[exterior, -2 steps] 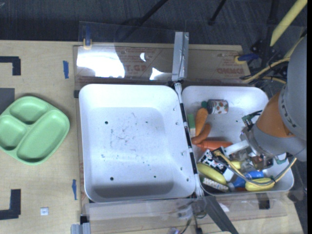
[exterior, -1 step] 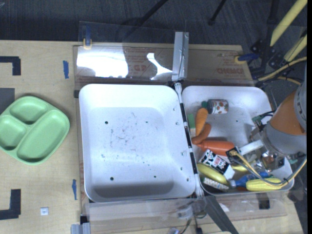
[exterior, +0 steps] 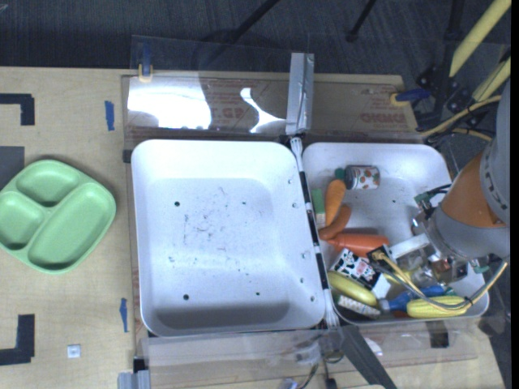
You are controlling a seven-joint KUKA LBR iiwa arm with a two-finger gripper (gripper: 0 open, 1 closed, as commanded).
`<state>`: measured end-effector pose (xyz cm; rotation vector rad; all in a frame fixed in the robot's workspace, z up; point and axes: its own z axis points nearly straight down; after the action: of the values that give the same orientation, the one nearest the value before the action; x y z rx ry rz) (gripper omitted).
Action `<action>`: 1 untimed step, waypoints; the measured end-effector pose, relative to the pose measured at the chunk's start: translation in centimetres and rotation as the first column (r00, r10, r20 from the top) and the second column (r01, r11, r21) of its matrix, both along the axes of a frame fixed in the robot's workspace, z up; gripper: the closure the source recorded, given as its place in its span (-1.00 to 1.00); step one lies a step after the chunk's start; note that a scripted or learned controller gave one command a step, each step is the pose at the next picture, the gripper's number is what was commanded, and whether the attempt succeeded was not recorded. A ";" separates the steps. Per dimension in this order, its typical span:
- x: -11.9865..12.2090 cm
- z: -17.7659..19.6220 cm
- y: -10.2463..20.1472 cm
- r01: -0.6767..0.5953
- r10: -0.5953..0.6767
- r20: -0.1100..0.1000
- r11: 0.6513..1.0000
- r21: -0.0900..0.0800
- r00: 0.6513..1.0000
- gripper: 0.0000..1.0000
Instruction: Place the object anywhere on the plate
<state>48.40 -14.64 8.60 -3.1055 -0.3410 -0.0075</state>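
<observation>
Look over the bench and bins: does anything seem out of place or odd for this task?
Yes. The green plate sits on the bench left of both bins, away from the toys heaped in the right bin. The gripper is down among that clutter.

faint red print on cardboard (exterior: 381, 108), unreadable

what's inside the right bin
The right bin holds a jumble: a small can, an orange carrot, a yellow banana and a black-and-white patterned item. The arm covers the bin's right side, hiding whatever lies beneath it.
</observation>
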 end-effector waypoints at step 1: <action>-0.3 0.0 5.5 0.010 -0.010 -0.001 1.000 -0.015 1.000 1.00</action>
<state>48.08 -9.12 8.58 -3.1217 -0.3276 -0.0039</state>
